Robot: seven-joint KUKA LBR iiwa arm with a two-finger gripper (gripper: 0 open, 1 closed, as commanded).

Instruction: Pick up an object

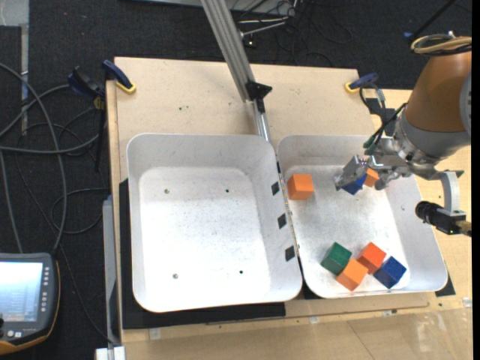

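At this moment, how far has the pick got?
Done: the tool has reached into the right bin. In hand: blue and orange show at its tip, but a grip is unclear. Left: confirming a lift; the orange cube and corner cluster lie untouched.

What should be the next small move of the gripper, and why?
Probably a short straight lift. The gripper sits low in the right bin, with blue and orange showing at its tip, possibly a block. Lifting would show whether it is really held.
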